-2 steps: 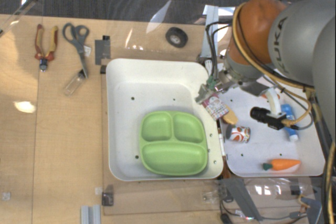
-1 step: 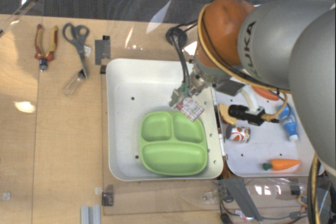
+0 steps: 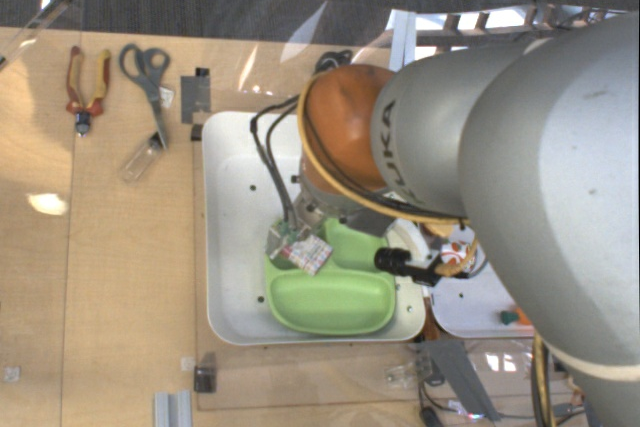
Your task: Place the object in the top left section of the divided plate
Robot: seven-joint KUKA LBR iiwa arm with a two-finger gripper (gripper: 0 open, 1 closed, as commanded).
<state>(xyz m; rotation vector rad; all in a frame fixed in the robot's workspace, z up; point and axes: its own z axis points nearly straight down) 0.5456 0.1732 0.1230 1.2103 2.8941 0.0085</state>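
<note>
Hovering over the green divided plate [image 3: 335, 305], the gripper [image 3: 299, 231] sits low at the plate's upper-left corner, so the placing step looks to be in hand. A small pale, patterned object [image 3: 303, 254] lies just beneath it, at the plate's upper-left rim. Whether the gripper clasps the object cannot be told; the next move likely calls for a clean release, then a straight lift

The only readable lettering is "KUKA", in dark capitals running up the grey arm [image 3: 400, 160] just beside its orange band [image 3: 340, 130]. A small patterned tag [image 3: 305, 253] lies over the green divided plate [image 3: 335, 300]; its red and white print is too small to read.
</note>
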